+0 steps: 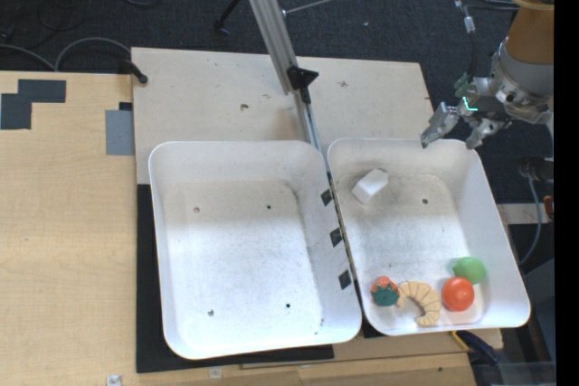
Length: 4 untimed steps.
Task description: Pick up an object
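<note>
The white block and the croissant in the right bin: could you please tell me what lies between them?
Nothing: in the camera view, bare bin floor separates the white block from the croissant.

2 bins (pixel 181 167) – 5 small objects (pixel 369 185)

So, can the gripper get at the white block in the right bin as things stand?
Probably yes. The gripper hangs at the right bin's far rim, and the white block lies alone on bare floor, apart from the toys at the near end.

No readable text, no labels, no brands, no numbers, no signs anywhere
</note>
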Tool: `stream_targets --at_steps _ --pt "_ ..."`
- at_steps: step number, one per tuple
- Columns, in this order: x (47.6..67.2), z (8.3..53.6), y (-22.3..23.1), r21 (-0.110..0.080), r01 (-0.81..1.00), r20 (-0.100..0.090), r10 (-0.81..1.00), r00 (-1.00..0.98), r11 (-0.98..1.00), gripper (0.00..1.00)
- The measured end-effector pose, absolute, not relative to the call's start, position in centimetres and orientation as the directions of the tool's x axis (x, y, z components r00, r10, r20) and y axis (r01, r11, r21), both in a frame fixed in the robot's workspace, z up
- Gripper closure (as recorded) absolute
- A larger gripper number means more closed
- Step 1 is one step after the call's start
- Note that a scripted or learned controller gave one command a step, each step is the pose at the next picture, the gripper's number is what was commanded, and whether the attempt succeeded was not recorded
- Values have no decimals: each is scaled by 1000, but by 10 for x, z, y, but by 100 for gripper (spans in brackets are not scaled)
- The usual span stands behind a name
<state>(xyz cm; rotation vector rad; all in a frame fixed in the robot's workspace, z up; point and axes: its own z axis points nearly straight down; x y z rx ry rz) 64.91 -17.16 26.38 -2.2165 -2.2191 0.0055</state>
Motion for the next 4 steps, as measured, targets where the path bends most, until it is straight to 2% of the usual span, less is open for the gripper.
stream_targets --at_steps 1,2,4 --pt "650 266 -171 -3 1000 0 1000 -4 4 0" --pt "643 204 -171 -9 1000 1 1000 0 0 0" --pt "628 109 -166 -8 1000 2 1000 1 -1 0"
